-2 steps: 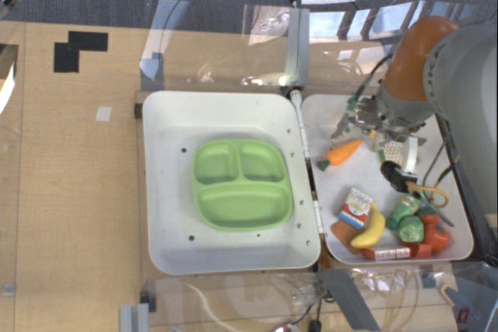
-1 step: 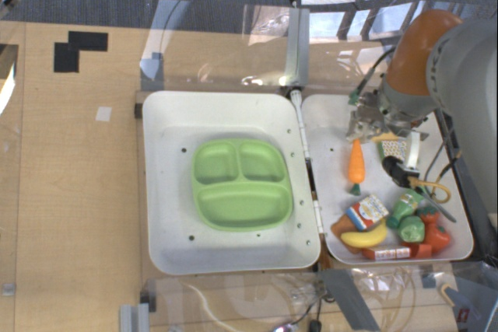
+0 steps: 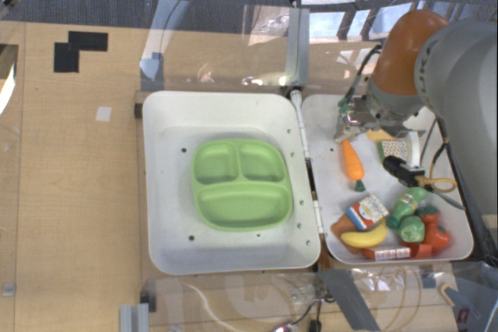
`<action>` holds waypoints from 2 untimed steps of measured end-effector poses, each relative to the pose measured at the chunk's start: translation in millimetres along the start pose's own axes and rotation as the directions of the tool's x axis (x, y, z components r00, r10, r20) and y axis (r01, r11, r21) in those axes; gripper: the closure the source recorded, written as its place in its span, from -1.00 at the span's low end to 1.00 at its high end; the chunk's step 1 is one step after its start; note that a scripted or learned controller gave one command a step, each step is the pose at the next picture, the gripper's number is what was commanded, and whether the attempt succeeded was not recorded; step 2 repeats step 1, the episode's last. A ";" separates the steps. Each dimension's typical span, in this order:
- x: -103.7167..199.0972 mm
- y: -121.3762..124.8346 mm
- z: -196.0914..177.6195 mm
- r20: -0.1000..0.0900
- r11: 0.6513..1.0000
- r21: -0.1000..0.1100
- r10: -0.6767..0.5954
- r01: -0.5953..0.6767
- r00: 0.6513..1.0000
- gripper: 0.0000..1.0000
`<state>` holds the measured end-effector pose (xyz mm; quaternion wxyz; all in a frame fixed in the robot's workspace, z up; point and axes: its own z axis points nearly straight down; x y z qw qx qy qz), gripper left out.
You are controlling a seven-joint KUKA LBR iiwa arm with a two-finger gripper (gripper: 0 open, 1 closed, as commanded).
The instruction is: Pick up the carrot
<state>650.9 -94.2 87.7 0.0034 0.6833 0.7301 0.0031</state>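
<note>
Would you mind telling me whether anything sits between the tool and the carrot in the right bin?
Nothing visible does. The tool hangs right above the carrot's upper end, with bare bin floor around it; the banana and other toy foods lie nearer the camera.

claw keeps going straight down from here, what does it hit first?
Likely the carrot: its orange top end lies just below the claw in the right bin. Depth is unclear from this slant, so it may land on bin floor just beside that end instead.

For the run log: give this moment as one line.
hand: above carrot's upper end, right bin | carrot: lying in bin, not lifted | green tray: left bin | grasp: not confirmed
</note>
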 end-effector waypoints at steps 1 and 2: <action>0.7 2.5 -12.6 0.000 1.000 -0.007 -0.001 0.001 1.000 1.00; 0.7 2.5 -12.6 0.000 1.000 -0.007 -0.001 0.001 1.000 1.00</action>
